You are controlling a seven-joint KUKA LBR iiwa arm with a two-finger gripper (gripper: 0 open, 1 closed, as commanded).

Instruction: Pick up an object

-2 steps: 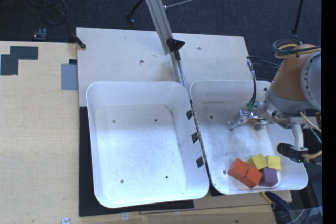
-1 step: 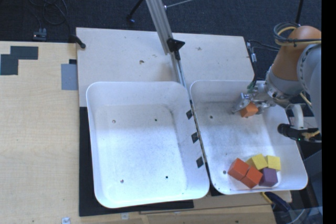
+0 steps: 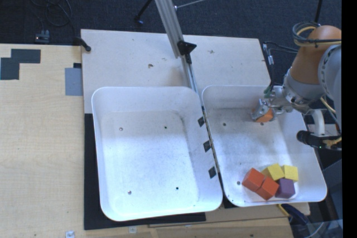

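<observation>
My gripper (image 3: 263, 113) hangs over the upper right part of the right bin (image 3: 234, 98). A small orange object (image 3: 267, 116) sits between its fingertips, lifted a little off the bin floor. At the bin's near right corner lies a cluster of blocks: two orange blocks (image 3: 254, 178), two yellow blocks (image 3: 275, 171) and a purple block (image 3: 286, 188), all touching one another. The arm's orange band (image 3: 312, 58) is above the bin's right rim.
The left bin (image 3: 106, 120) stands beside the right one, with black clips (image 3: 207, 145) along the shared rims. A slanted aluminium rail (image 3: 166, 8) rises from the bench behind the bins. Cables (image 3: 318, 142) run along the right edge.
</observation>
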